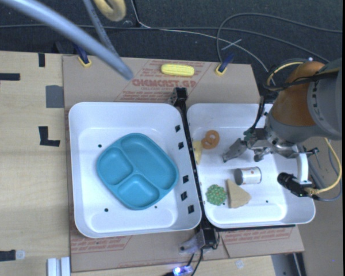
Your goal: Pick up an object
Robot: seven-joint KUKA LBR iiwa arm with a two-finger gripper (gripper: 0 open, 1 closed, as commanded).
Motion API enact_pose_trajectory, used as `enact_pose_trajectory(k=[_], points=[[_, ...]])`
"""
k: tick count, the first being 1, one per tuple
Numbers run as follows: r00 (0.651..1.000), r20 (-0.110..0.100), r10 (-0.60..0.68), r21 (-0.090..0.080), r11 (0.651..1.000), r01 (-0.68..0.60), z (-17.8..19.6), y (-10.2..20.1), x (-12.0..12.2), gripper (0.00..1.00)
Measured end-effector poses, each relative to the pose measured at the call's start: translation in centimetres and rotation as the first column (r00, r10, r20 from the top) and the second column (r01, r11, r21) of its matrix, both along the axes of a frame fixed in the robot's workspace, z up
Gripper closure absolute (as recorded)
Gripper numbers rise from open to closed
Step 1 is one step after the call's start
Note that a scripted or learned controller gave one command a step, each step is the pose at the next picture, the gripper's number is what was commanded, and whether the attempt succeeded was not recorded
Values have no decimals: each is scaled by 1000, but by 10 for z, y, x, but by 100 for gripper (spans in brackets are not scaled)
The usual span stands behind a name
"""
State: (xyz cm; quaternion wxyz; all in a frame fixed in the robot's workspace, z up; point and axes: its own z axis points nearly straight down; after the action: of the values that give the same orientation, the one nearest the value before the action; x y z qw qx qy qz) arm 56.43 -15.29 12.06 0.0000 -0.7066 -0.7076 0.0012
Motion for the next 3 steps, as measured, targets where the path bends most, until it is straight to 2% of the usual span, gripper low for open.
enact_pose_trajectory(k=[1, 3], points=[[1000, -1, 1, 2, 1000, -1, 11, 1, 0, 100], [1000, 7, 0, 0, 1000, 0, 128, 2, 3, 100]])
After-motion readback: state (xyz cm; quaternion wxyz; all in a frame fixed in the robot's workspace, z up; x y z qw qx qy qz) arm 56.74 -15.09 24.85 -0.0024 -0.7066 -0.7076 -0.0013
